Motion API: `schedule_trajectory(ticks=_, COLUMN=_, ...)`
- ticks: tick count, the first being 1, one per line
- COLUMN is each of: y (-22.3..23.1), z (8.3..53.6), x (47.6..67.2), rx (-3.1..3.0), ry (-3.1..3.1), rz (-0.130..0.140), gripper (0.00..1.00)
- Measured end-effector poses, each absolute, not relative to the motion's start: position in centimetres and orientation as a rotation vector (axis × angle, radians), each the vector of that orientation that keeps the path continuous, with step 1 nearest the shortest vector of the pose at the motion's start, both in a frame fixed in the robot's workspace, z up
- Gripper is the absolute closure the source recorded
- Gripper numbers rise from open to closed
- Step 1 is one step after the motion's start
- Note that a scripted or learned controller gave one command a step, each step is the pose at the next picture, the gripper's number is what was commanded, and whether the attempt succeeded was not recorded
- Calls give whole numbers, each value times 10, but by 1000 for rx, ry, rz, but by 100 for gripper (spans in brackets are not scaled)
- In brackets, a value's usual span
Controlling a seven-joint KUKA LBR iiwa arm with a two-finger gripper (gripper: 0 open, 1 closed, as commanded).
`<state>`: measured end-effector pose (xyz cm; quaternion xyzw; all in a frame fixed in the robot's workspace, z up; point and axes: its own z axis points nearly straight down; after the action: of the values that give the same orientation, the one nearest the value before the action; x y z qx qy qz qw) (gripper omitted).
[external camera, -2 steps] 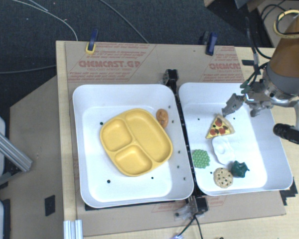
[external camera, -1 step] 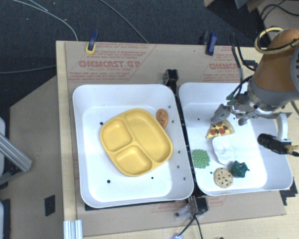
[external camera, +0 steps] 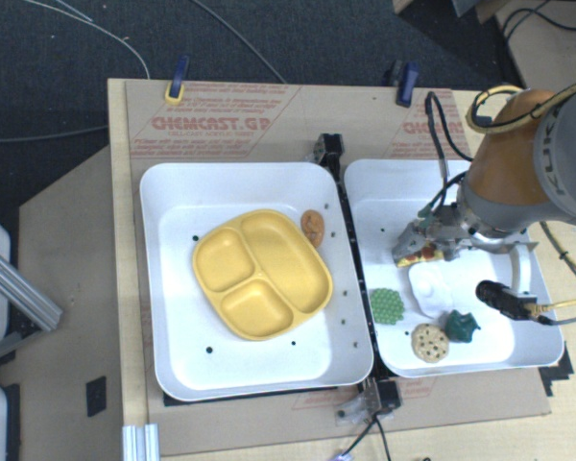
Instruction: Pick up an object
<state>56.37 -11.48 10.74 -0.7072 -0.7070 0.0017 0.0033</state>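
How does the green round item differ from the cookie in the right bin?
The green round item is bright green with a bumpy surface; the cookie is tan with dark specks. The green round item lies by the right bin's left wall, while the cookie lies nearer its front edge. The cookie looks slightly larger. Both are round, lie flat and are untouched by the gripper.

The brown board [external camera: 269, 113] reads "CHEMCAST GP" in red.
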Motion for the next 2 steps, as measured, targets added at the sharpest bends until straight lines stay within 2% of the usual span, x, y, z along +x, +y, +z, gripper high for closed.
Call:
schedule_trajectory(ticks=1, y=-115, z=121, x=566, rx=-2223, ry=-2221, rz=-1, gripper=100)
schedule_trajectory(ticks=2, y=-108, z=172, x=559, rx=-2222, ry=-2224, rz=-2, gripper=100)
